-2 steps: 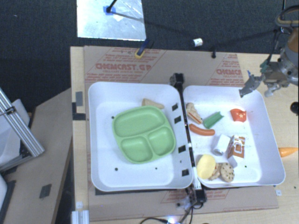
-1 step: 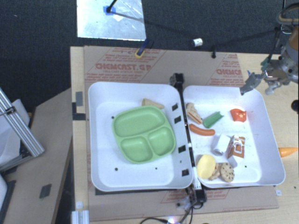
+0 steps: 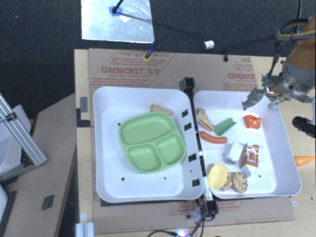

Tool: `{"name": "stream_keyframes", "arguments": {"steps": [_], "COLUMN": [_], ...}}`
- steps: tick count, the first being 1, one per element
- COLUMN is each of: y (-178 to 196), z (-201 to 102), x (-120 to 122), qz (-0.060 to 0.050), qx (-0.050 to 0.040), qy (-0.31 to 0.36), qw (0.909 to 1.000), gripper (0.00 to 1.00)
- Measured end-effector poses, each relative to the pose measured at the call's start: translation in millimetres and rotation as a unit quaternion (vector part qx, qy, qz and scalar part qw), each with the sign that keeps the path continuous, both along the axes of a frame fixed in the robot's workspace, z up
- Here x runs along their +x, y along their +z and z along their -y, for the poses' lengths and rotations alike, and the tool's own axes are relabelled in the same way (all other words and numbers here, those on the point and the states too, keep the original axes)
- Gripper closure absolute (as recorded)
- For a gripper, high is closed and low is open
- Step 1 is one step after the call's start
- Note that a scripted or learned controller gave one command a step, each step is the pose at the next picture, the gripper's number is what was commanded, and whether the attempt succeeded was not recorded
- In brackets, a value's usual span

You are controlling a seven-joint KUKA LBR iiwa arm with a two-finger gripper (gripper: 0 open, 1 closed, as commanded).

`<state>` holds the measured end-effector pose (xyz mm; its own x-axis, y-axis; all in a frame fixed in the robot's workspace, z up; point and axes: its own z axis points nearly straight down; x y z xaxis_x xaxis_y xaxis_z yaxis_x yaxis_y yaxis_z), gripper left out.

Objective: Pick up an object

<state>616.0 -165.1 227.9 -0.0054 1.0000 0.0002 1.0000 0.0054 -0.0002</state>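
Overhead, the arm [image 3: 301,58] reaches in from the right and hangs over the far right corner of the right bin [image 3: 286,147]. Its end effector [image 3: 262,98] sits above the bin's back edge, with one grey finger [image 3: 252,98] jutting left toward the bin's middle; whether it is released or clenched I cannot tell from this angle, and nothing is seen between the fingers.

Just below and near the end effector lies a red piece [image 3: 252,122] on the white floor of the right bin, apart from the finger. To its left is a green wedge [image 3: 224,126], and beside that, against the divider, a pale bread-like piece [image 3: 204,119]. A sausage [image 3: 213,138] lies just under the green wedge. Nearer the front are a small white block [image 3: 233,153] touching a red and white carton [image 3: 250,155], then a yellow lemon [image 3: 217,175] touching two cookies [image 3: 236,182].

The left bin [image 3: 106,147] holds a green divided tray [image 3: 150,142] lying flat near its middle, with a tan wedge [image 3: 161,109] just behind the tray's far edge.

Both bins rest on a sheet of brown cardboard [image 3: 128,69] on the table. An orange carrot-like thing [image 3: 304,159] lies outside the right bin, by its right rim.
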Motion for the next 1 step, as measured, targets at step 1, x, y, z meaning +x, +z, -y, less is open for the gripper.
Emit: {"name": "stream_keyframes", "arguments": {"steps": [1], "y": [-42.4], "z": [3.8], "x": [-1.1], "qz": [0.0], "qx": [-0.0002], "qy": [-0.002], "qw": [1.0], "gripper": [0.0]}}
